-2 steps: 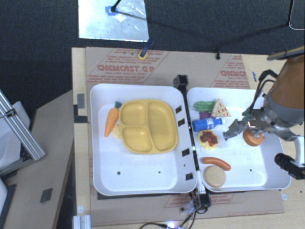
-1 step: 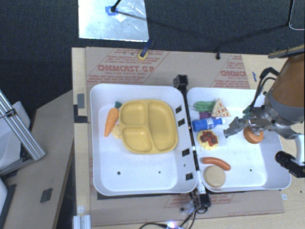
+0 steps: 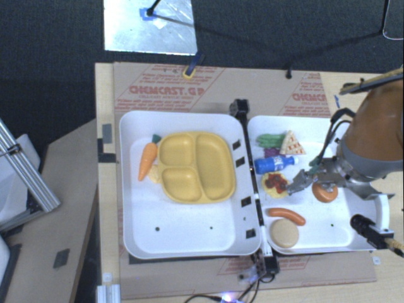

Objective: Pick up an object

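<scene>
The right bin [image 3: 328, 232] holds several toy foods: a green vegetable [image 3: 270, 140], a pizza slice [image 3: 292, 144], a blue bottle [image 3: 275, 163], a red and yellow piece [image 3: 276, 183], a sausage [image 3: 286, 215], a tan round bun [image 3: 284, 233] and an orange round piece [image 3: 325, 194]. My gripper [image 3: 302, 182] hangs low over the middle of this bin, between the red and yellow piece and the orange round piece. Nothing shows between its fingers.
The left bin [image 3: 136, 226] carries a yellow divided plate [image 3: 192, 166] with a toy carrot [image 3: 146, 160] at its left side. A black divider [image 3: 249, 169] runs between the two bins. The grey and orange arm [image 3: 375, 137] covers the right bin's far right part.
</scene>
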`<action>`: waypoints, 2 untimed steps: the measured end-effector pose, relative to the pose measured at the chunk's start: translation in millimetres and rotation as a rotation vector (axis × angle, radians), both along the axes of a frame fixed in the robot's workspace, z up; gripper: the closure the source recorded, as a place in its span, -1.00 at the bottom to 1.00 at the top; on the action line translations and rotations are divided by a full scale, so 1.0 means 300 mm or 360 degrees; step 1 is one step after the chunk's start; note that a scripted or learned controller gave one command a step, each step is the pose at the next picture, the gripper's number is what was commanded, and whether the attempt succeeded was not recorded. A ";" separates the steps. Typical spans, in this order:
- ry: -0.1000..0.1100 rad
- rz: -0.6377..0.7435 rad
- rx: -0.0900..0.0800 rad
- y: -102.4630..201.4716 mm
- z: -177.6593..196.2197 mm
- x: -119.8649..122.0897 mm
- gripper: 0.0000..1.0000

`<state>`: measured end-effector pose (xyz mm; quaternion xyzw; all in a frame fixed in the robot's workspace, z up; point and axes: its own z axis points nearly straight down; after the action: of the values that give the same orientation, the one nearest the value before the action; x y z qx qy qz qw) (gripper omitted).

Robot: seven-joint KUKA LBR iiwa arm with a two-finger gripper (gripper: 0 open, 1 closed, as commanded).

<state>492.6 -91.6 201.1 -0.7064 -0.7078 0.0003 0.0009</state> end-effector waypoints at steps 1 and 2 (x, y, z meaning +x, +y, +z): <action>0.0004 -0.0001 0.0000 -0.003 -0.209 0.007 -1.00; -0.0008 0.0000 0.0003 0.002 -0.370 0.013 -1.00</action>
<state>496.6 -91.1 90.0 -0.7064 -0.7078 -0.0021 -0.0002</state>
